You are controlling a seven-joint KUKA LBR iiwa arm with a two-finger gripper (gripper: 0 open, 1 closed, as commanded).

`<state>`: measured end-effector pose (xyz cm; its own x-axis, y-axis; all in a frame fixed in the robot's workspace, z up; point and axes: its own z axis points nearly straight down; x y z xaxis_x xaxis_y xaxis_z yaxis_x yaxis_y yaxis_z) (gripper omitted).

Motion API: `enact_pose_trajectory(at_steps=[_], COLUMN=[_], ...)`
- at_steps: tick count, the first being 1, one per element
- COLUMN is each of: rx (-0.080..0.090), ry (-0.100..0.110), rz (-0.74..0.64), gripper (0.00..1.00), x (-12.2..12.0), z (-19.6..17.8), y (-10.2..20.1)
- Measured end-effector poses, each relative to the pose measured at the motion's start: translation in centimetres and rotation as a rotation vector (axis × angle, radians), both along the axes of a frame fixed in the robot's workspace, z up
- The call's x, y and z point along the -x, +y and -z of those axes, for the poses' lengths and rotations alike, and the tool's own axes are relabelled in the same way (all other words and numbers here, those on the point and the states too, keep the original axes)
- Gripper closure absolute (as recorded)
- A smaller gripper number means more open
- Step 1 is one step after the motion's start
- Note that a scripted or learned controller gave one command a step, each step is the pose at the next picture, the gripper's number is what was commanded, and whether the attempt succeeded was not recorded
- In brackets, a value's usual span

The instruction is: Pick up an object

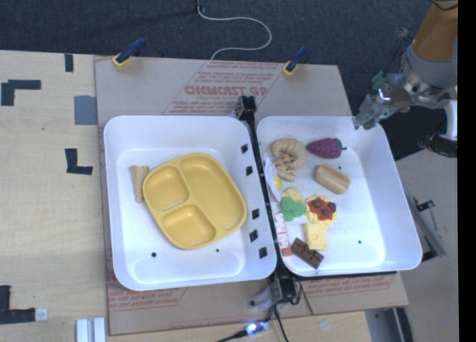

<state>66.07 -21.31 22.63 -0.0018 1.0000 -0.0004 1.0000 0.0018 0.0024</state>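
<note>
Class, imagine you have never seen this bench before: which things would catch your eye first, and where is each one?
The big yellow divided plate dominates the left bin. In the right bin a cluster of toy food lies close to the divider, with a purple piece near the far wall. The claw hovers at that bin's far right corner.

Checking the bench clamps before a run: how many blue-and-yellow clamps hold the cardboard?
2: one clamp at the cardboard's far left corner, another clamp at its far edge right of centre. Others may be hidden.
</note>
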Motion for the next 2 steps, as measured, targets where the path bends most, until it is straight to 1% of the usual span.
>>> enact_pose_trajectory(at_steps=[1, 2], rx=[-0.001, -0.002], ry=[0.005, 0.004], rz=[-0.003, -0.005], gripper=[1.00, 1.00], x=[1.7, 2.8], z=[0.0, -0.9], y=[6.1, 11.4])
